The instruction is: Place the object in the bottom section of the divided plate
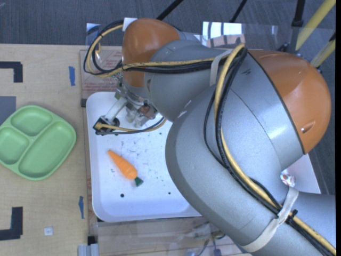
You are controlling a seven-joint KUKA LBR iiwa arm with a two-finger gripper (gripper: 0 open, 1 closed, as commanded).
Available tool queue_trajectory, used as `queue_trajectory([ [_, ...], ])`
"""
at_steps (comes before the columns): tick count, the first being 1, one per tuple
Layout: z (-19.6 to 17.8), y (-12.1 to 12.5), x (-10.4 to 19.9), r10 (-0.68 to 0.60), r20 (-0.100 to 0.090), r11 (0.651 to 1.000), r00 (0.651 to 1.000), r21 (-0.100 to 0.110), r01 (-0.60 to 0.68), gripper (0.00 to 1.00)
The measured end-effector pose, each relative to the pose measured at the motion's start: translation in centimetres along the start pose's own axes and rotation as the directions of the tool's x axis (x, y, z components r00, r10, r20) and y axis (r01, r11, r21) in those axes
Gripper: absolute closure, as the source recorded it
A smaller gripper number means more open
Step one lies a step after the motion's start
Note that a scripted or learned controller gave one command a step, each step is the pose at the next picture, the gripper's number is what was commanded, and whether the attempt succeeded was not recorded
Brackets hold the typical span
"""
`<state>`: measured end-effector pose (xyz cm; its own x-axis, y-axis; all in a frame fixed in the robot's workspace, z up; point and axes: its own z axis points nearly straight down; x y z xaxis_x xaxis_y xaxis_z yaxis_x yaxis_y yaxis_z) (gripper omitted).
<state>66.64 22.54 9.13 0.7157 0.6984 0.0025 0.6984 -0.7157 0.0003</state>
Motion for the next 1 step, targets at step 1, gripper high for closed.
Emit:
queue_trajectory([
  [1, -1.06, -0.05, 0.10, -0.001, -0.002, 1.000, 1.000, 0.000, 0.001, 1.00],
])
